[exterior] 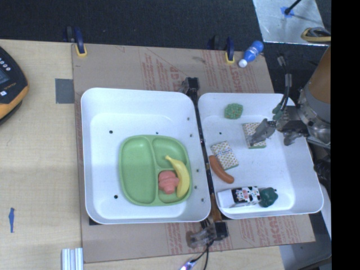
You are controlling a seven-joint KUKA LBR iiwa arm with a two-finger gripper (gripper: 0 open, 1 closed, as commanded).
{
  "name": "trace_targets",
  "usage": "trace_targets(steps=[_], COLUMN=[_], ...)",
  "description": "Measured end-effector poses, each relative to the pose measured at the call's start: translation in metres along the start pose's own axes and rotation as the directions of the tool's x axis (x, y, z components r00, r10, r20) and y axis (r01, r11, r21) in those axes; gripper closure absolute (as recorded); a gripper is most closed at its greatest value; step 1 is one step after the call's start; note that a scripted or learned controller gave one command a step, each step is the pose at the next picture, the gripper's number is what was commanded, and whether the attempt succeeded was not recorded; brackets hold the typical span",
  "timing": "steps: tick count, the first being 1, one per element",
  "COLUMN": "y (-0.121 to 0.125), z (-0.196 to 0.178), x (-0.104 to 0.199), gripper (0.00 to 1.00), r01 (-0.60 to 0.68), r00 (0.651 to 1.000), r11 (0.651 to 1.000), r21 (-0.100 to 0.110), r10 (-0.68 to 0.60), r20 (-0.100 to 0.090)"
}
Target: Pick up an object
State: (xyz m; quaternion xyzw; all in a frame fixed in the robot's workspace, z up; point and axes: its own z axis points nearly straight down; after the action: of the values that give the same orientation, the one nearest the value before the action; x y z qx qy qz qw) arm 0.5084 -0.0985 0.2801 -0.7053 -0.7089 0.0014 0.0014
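Pincer [277, 129], reaching in from the frame's right, hangs with its fingers spread and nothing between them, over the small patterned packet [254, 135] in the upper part of the right bin [315, 184]. That packet lies flat, so the fingers may scrape past or merely push it sideways toward the green ball [233, 111] instead of gripping.

yellow banana [179, 176], green plate [138, 170], orange sausage [220, 169]
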Motion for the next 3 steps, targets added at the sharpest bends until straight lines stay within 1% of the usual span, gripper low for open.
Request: trace_targets(steps=[1, 2, 3], y=[0.062, 0.094, 0.099], z=[0.158, 0.148, 0.183], x=[-0.030, -0.069, -0.052], gripper=[0.00, 0.00, 0.00], r01=[0.000, -0.002, -0.001], r00=[1.000, 1.000, 1.000], r11=[1.000, 1.000, 1.000], r21=[0.002, -0.002, -0.007], r10=[0.000, 0.002, 0.001], r20=[0.001, 0.001, 0.005])
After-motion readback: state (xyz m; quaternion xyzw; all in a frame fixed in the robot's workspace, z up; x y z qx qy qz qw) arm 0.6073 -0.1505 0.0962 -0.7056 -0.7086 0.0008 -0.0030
